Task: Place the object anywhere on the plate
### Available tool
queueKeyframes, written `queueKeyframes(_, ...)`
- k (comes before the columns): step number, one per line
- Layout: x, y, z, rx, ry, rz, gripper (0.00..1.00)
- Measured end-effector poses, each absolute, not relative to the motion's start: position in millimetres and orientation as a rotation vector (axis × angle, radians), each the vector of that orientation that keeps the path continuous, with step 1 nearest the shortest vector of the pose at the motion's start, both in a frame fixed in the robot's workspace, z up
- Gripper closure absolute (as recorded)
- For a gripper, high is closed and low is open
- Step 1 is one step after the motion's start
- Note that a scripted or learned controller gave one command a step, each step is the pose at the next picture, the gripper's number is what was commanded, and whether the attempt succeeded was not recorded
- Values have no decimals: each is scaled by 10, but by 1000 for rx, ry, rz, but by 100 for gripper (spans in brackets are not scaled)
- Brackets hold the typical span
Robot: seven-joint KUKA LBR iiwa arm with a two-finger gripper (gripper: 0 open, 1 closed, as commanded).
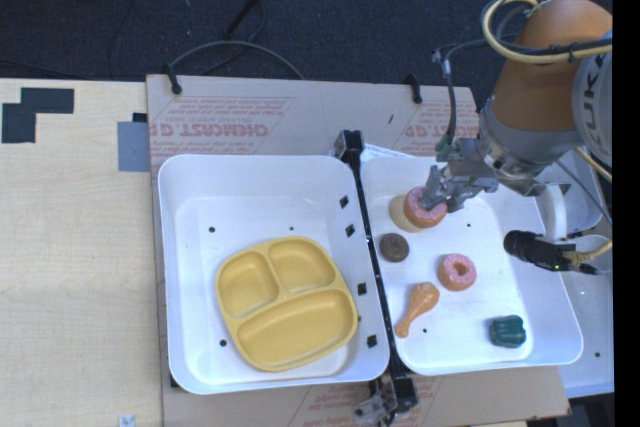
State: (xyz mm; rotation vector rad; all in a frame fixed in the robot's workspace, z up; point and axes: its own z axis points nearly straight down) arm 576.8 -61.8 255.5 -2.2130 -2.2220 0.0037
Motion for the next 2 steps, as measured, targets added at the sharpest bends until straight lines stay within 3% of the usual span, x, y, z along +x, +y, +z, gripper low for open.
queueKeyframes(1,5823,-91,2506,-2213,-2223,4,100)
queueKeyframes(2,5698,509,2467,-2212,-2224,4,100)
